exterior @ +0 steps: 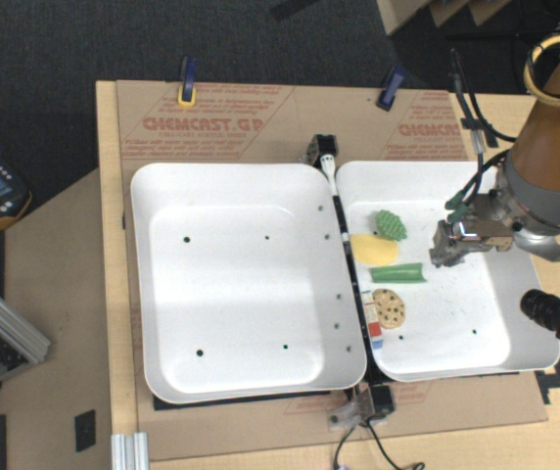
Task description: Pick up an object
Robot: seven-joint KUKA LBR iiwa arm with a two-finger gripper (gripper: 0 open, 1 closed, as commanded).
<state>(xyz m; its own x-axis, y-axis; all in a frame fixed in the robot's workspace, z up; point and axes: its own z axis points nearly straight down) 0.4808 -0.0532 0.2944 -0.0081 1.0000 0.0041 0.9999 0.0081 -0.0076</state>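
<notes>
The camera view looks down at a slant on a brown cardboard-covered bench (260,116) bearing two shallow white bins side by side. The left bin (163,292) shows bare white floor with a few small dark dots. The right bin (456,346) holds a cluster of small things along its left side, close to the wall shared with the other bin: a bumpy green object (391,224) farthest from the camera, a yellow rounded object (375,251) just beside it, a flat green bar (398,273) next, a round speckled cookie-like piece (389,307) nearer, and a small red and blue item (375,332) nearest. The grey arm with its orange band (551,135) reaches in from the right. Its gripper (446,248) hangs over the right bin, just right of the yellow object and green bar; nothing is seen held, and whether it is open or closed cannot be told.
</notes>
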